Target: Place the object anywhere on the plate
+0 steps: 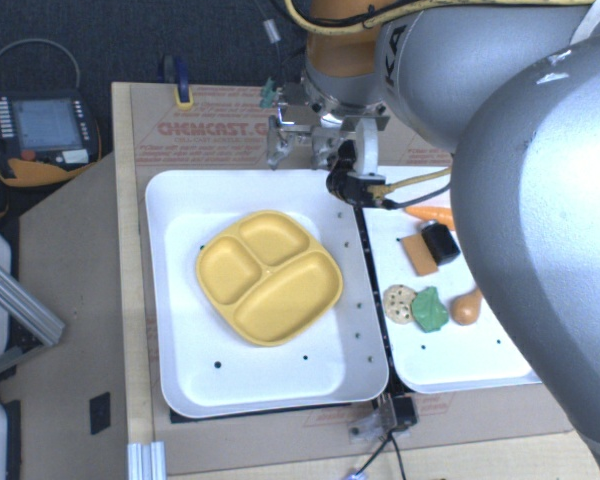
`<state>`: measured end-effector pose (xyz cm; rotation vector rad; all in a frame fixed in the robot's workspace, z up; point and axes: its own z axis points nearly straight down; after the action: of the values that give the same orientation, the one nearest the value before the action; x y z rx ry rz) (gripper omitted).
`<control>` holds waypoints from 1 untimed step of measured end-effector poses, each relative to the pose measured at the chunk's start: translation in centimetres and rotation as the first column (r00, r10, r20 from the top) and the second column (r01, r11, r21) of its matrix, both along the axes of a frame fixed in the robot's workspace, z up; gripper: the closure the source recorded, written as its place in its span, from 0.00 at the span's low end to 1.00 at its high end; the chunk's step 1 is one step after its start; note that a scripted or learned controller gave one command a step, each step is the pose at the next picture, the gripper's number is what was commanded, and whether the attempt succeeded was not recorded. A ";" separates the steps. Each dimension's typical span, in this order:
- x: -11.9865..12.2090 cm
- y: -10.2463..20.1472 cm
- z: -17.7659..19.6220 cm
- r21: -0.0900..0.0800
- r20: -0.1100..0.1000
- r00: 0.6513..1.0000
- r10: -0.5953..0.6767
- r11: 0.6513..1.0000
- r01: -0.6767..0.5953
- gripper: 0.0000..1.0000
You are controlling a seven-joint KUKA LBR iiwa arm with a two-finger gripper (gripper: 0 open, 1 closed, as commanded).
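Overhead, the grey arm [500, 118] is seen reaching in from the right, its orange band above the wrist, with the gripper [320, 153] hung over the far edge of the left bin [170, 268]; whether it is spread or pressed together cannot be told. One yellow plate [270, 276] with three compartments is laid in the left bin, its long axis run from near right to far left. Two white bins are set side by side on the table [130, 148]. In the right bin [460, 368] five small objects are counted: a carrot [428, 212], a black block [441, 242], a brown piece [418, 255], a round cookie [399, 303], a green piece [430, 309].
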<state>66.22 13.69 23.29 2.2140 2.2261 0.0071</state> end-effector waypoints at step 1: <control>0.0 -0.9 -1.3 -0.003 -0.008 1.000 -0.006 1.000 0.006 1.00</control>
<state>66.19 12.75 22.03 2.2237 2.2215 -0.0052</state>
